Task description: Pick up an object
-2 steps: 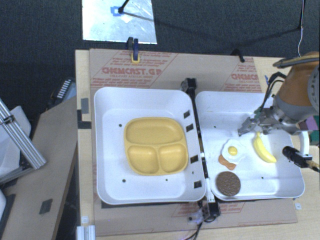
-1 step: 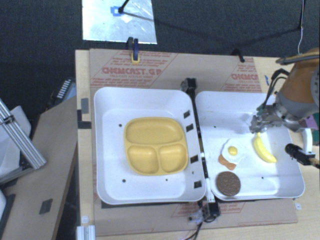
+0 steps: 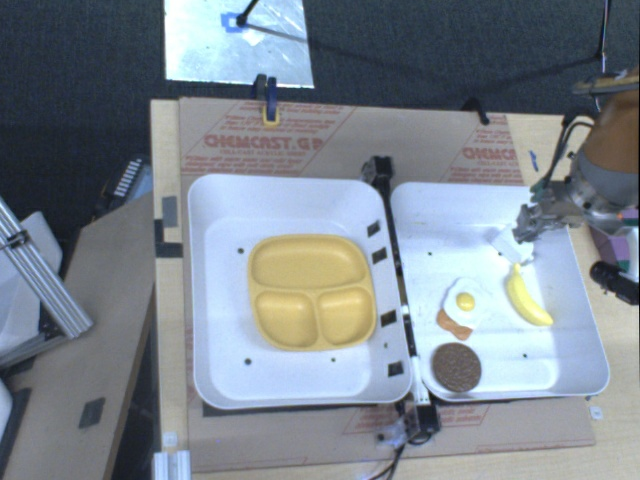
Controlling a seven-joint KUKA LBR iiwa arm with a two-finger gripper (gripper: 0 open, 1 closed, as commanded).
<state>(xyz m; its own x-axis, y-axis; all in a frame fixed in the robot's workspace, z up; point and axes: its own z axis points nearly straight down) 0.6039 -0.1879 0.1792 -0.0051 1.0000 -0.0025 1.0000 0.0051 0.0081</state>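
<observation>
In the right bin (image 3: pixel 560 368) lie a yellow banana (image 3: pixel 527 300), a fried egg (image 3: pixel 463 303) resting on an orange piece (image 3: pixel 446 320), and a round brown patty (image 3: pixel 457 366). My gripper (image 3: pixel 527 230) hangs over the bin's upper right part, just above the banana's top end. A small white piece (image 3: pixel 509 248) lies under it.
The left bin (image 3: pixel 215 368) holds a yellow divided plate (image 3: pixel 308 290). A black hinge strip (image 3: pixel 390 268) runs between the bins. The arm with its orange band (image 3: pixel 612 133) comes in from the right. A metal sheet (image 3: pixel 238 30) lies beyond the bench.
</observation>
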